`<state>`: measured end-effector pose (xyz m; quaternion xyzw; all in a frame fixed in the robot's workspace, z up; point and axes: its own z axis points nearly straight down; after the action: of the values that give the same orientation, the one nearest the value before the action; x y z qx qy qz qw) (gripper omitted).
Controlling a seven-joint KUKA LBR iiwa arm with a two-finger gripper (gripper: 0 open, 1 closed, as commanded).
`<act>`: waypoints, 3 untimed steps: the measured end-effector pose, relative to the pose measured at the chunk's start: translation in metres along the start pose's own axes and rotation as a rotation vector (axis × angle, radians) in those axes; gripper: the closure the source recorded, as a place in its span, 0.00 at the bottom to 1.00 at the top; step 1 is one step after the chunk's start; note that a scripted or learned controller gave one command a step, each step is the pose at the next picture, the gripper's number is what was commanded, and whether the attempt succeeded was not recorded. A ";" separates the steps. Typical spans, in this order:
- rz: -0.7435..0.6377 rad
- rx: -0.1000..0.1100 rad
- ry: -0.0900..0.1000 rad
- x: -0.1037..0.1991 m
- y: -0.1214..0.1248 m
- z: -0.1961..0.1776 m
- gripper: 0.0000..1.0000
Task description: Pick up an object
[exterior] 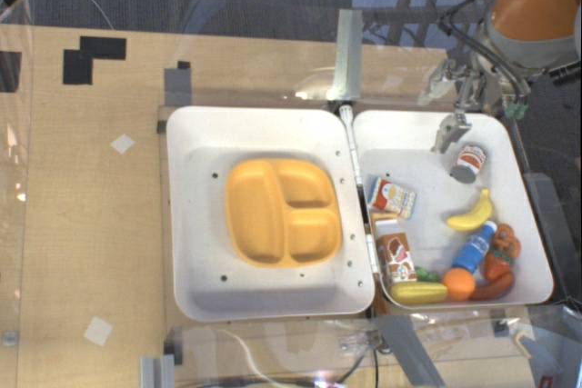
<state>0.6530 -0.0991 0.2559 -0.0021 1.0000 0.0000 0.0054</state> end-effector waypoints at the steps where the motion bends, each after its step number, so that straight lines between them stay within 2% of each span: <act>1: 0.088 -0.001 0.013 0.001 -0.059 0.111 0.00; 2: 0.257 0.001 0.000 -0.003 -0.075 0.134 0.00; 3: 0.597 0.002 0.001 0.023 -0.078 0.125 0.00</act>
<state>0.6319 -0.1772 0.1303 0.2921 0.9564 0.0007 0.0048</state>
